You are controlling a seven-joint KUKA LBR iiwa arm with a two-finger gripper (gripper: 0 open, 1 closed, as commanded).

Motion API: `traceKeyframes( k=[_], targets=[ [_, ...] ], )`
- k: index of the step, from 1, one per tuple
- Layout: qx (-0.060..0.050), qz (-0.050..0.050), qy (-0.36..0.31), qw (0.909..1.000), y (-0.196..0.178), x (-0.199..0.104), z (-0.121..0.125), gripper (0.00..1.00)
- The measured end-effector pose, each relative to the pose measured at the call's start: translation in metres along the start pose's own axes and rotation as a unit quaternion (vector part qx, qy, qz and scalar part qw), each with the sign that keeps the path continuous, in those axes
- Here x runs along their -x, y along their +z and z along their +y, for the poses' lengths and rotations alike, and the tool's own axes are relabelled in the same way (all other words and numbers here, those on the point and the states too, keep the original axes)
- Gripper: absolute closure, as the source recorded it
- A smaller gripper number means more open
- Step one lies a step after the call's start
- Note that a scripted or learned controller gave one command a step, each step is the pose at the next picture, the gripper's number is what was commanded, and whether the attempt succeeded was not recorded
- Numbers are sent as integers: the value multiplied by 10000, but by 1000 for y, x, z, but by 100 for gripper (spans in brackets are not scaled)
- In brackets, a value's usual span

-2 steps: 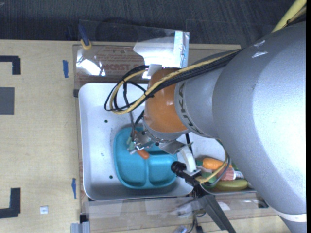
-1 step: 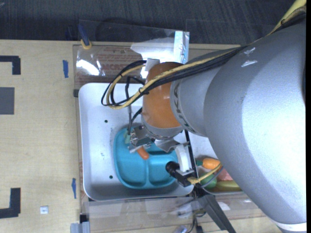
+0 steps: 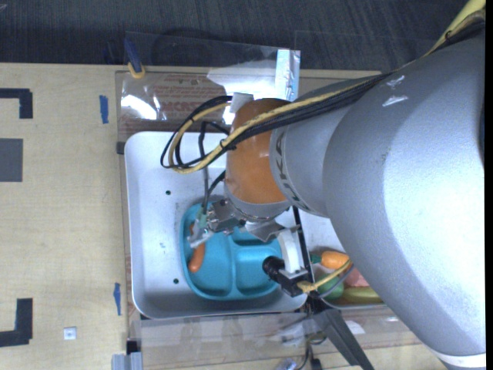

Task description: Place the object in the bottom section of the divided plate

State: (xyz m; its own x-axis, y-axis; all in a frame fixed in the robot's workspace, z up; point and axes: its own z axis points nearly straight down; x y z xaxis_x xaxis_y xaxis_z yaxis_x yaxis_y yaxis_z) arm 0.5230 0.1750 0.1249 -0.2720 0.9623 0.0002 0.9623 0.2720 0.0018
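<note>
The grey arm point(image 3: 385, 191) with its orange band point(image 3: 250, 164) reaches in from the right and covers much of the white bin point(image 3: 150, 206). Inside this bin lies a blue divided plate point(image 3: 231, 272), near the bin's lower wall. The gripper point(image 3: 206, 223) hangs over the left part of the plate. I cannot tell how its fingers stand. A small orange object point(image 3: 196, 259), like a carrot, lies in the plate's left section, just under the gripper. To the right, past the bin's edge, some orange, green and pink toy pieces point(image 3: 343, 272) lie close together, partly hidden by the arm.
</note>
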Motion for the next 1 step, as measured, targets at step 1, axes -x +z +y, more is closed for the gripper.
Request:
traceKeyframes(
  k=[1],
  targets=[
    [9, -4, 204, 9998, -47, 26, 71, 0]
  ],
)
